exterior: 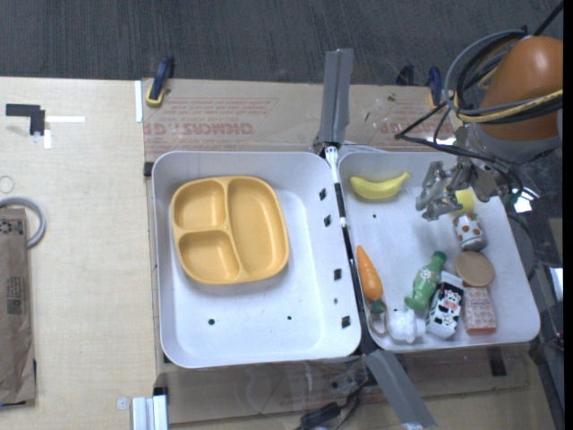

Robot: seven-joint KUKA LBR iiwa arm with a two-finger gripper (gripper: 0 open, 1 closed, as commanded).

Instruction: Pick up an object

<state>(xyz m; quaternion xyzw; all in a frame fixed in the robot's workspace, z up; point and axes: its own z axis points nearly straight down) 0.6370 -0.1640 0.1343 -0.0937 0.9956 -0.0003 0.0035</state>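
The right bin holds a yellow banana at its far left, an orange carrot by the left wall, a green bottle, a white lump, a cow-print carton, an orange box, a brown round lid and a small spotted can. My gripper hangs over the bin's far right part, just above the spotted can and right of the banana. A small yellow piece shows beside the fingers; whether it is held is unclear.
The left bin carries a yellow three-part plate. A grey divider post stands between the bins at the back. Cables loop around the orange wrist band at the upper right.
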